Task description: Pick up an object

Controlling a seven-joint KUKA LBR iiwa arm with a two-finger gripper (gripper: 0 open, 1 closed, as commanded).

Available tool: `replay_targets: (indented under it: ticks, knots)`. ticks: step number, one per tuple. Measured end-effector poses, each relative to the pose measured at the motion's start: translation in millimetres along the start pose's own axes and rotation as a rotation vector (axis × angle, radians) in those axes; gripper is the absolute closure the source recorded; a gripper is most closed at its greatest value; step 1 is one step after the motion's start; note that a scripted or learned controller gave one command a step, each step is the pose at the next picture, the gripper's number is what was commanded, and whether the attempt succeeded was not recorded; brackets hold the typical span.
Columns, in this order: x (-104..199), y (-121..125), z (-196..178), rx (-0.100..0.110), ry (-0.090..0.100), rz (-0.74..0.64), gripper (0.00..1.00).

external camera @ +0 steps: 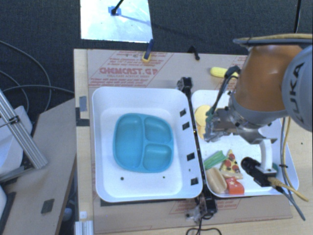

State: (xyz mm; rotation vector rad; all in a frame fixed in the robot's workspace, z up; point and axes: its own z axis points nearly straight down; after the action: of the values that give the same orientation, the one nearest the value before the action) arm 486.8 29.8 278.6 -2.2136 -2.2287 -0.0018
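My gripper point(209, 129) hangs low over the left part of the right bin point(197, 98), just below a round yellow piece point(201, 114) and close to it. Toy food lies at the front of that bin: a green piece point(213, 159), a pizza slice point(228, 163), a hot dog bun point(216, 179) and a red piece point(235, 186). The arm's orange band and grey wrist hide the middle and right of the bin. Nothing can be seen held.
The left bin point(105, 131) holds a blue divided plate point(143, 142). A black divider with clips point(190, 126) runs between the bins. Behind the right bin lies a yellow object point(218, 72). A shiny sheet point(116, 13) lies at the far back.
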Motion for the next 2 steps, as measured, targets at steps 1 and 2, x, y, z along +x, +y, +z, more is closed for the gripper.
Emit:
replay_targets:
  ticks: [1,2]
  knots:
    - [35,2,-183,-0.022,0.004,-0.002,1.0]
    - [56,1,-138,0.0,0.0,0.0,1.0]
